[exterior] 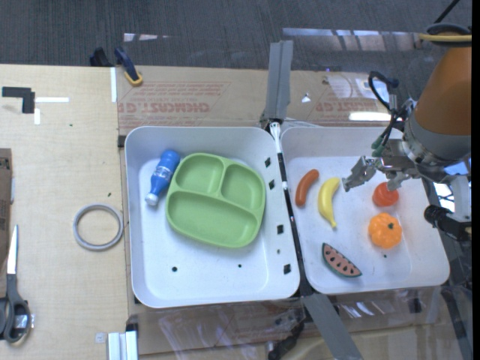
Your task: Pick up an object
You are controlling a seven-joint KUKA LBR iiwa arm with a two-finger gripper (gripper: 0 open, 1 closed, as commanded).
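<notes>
Red plastic is what sits beneath your pincer (379, 172): a small round red tomato-like toy (385, 194) in the right shallow white bin (420, 276), at about one o'clock from that bin's middle. The pincer hovers just above it with its fingers spread apart and nothing between them, though the tips are small and dark from this angle, so the width of the gap is my best reading.

Here is what could trip you. One fingertip (354, 177) reaches out toward nine o'clock, close to the curved yellow plastic banana (328, 201); a descent from here might pinch the banana's edge or shove it into the orange-red sausage-shaped toy (305, 187) beside it. The tomato is round and smooth, so an off-centre close would probably squirt it away, likely toward the orange toy pumpkin (385, 230) at six o'clock from it. The watermelon slice toy (341, 261) lies well apart and is no worry. The other bin's green divided plate (216, 199) and blue-capped small bottle (161, 175) are out of it.
</notes>
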